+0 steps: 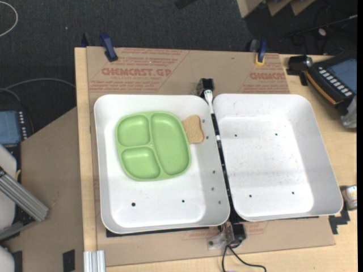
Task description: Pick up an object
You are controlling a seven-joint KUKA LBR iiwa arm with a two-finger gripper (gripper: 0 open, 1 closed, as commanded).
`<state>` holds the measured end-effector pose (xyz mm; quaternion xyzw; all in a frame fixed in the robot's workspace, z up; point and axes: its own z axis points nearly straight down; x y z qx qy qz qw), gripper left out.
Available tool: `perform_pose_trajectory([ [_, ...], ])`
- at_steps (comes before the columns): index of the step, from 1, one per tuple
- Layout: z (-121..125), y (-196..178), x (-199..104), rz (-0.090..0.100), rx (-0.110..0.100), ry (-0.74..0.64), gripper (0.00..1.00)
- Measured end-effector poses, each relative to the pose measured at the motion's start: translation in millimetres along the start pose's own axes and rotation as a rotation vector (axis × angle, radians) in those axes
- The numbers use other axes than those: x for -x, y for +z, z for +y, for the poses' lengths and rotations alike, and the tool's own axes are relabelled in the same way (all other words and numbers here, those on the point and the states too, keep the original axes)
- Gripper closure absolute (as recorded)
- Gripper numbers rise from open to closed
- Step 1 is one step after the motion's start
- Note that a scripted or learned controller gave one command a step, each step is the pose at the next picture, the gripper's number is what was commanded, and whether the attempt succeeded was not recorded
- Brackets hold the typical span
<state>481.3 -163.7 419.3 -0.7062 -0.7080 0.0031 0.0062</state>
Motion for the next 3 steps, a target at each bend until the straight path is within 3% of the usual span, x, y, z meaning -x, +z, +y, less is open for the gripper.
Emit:
perform_pose_trajectory([
  [1, 7.4, 79.3, -34.6, -0.001, 0.004, -0.001, 1.0],
  [2, 32.8, 15.2, 29.2, -0.011, 0.023, 0.007, 1.0],
  [3, -1.9, 32.3, -96.1, 0.0, 0.01, -0.01, 1.0],
])
